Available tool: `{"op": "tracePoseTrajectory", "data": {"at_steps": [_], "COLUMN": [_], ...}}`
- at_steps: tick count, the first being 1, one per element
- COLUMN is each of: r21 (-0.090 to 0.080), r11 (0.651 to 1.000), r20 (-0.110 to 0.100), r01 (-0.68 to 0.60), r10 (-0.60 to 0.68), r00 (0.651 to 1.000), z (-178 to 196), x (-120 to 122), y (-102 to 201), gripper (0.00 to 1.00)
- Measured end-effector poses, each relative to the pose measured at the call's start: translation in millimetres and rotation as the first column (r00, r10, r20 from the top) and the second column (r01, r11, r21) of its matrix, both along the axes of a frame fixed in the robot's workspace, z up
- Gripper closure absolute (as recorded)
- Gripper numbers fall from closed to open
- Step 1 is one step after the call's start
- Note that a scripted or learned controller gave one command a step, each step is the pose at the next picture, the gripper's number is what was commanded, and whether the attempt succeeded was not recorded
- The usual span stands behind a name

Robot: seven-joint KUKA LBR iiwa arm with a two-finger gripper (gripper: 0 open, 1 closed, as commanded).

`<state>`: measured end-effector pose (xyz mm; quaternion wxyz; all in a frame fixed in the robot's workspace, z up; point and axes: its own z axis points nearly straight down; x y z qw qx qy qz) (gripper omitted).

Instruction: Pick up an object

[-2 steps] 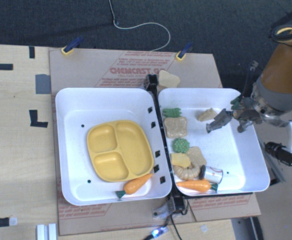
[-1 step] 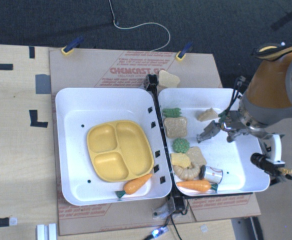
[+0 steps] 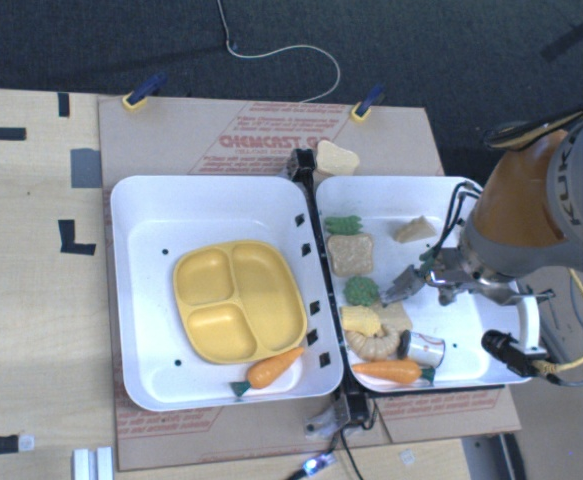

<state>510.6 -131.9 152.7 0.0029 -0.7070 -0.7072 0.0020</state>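
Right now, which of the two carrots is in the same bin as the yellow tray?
The carrot at the left bin's front edge, just below the yellow tray. The other carrot lies in the right bin, beside the small metal cup.

Lighting: even and diffuse from overhead; you get bright, near-blown whites on both bins (image 3: 131,268). Glare: soft sheen on the yellow tray (image 3: 239,300), left of the gripper (image 3: 403,286). Shadows: faint and short beneath the arm (image 3: 521,218) and the items beside the tool. Dark floor (image 3: 91,18) beyond the bench holds little detail. Focus: you have mild softness overall; small objects near the gripper blur at their edges. Distortion: none evident.
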Motion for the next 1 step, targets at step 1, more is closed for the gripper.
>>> {"op": "tracePoseTrajectory", "data": {"at_steps": [1], "r21": [-0.001], "r11": [1.0], "r20": [0.002], "r01": [0.0], "r10": [0.0], "r00": [1.0], "z": [-43.9], "x": [-1.3], "y": [-2.6], "gripper": [0.0]}}
